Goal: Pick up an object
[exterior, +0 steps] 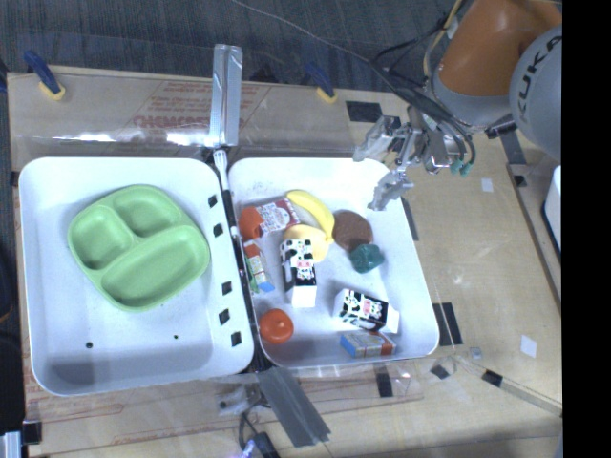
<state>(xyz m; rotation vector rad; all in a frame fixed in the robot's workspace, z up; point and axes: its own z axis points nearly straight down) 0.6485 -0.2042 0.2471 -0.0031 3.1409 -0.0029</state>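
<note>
The arm point(496, 41) is grey with a broad orange band above the wrist — black cables loop past it to a bare-metal, silvery gripper point(393, 181).

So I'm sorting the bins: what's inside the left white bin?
The left white bin holds one light-green plastic divided plate with three compartments, nothing in them. Whatever lies under the plate is covered.

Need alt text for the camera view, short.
The gripper hangs over the upper right corner of the right bin, which holds a banana, a brown round piece, a teal lump, two cow-print cartons and other small items. The left bin holds a green divided plate.
</note>
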